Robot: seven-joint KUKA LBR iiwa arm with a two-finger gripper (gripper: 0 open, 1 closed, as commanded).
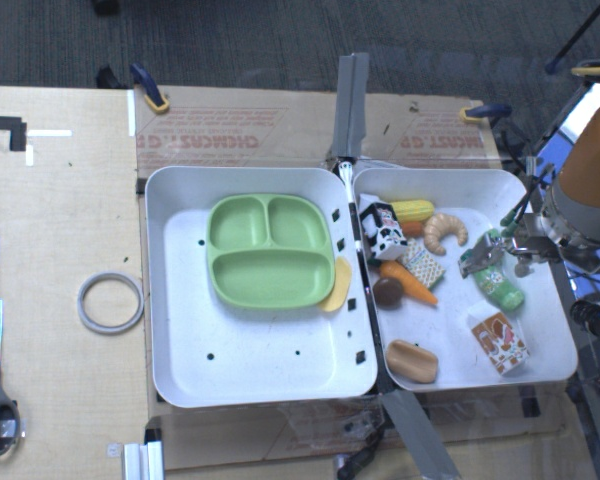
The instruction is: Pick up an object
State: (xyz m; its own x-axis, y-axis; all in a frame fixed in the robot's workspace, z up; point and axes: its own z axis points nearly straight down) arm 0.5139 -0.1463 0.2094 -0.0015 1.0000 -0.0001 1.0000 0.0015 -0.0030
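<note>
Green divided plate point(271, 251) fills the left bin point(170, 298); right bin point(540, 363) holds toy food point(410, 278); end effector point(483, 256) grip unclear.

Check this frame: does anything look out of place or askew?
One thing: a yellow piece sits wedged between the green plate and the left bin's right wall, apart from the food in the right bin.

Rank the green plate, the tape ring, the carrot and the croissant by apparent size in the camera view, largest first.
1. Green plate, by far the largest.
2. Tape ring.
3. Carrot and croissant: these look close in size, so I won't rank them.
</note>
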